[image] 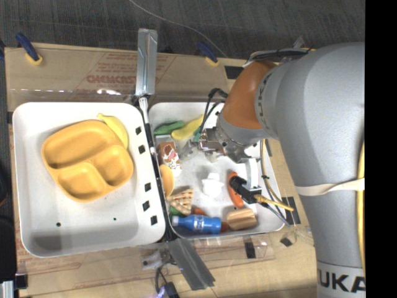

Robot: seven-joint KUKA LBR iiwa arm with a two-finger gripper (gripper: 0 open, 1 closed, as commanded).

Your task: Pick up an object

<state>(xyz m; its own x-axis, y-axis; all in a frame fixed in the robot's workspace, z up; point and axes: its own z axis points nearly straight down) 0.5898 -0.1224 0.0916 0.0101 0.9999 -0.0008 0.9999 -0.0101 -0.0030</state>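
Observation:
My gripper (202, 143) hangs low in the upper middle of the right bin (273, 223), below the orange band of the arm. It is just right of a small red-and-brown packet (169, 154) and below a green item (165, 129) and a yellow item (188, 130). A white lump (213, 185) lies a little below the gripper, apart from it. Along the bin's front lie a blue bottle (198, 224), a brown bread-like piece (240, 218) and an orange carrot-like piece (234, 191). I see nothing held in the gripper.
The left bin (37, 228) holds a yellow divided tray (87, 159) with a banana (115, 128) behind it. A shell-like piece (181, 198) and an orange piece (167, 179) lie by the divider (147, 166). The big grey arm covers the right bin's right side.

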